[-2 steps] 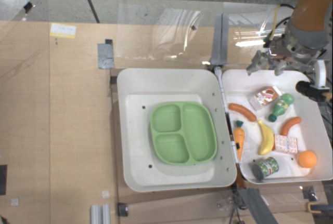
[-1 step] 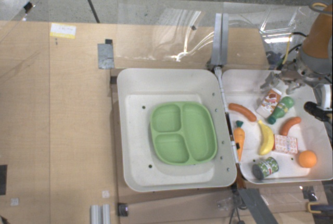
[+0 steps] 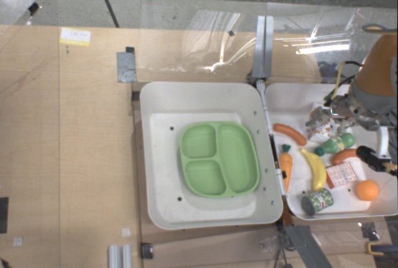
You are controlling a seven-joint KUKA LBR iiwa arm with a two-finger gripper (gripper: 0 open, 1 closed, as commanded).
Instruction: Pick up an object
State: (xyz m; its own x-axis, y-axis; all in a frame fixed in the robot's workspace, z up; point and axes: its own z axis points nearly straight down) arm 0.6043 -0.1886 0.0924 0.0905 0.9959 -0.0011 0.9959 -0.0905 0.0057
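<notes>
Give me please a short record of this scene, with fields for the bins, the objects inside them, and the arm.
left bin: holds a green divided plate with three compartments
right bin: holds the loose objects
objects: hot dog, carrot, banana, green can, orange, green bottle, small red and white box
arm: over the far right part of the right bin
gripper state: cannot tell
held object: none visible

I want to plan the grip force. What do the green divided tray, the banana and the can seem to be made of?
Green divided tray: probably moulded plastic, matte, with an even colour and rounded compartment edges.
Banana: likely a plastic toy, smooth and uniformly yellow.
Can: seemingly metal or plastic with a green printed label; its greyish end suggests metal, but this is uncertain.
</notes>
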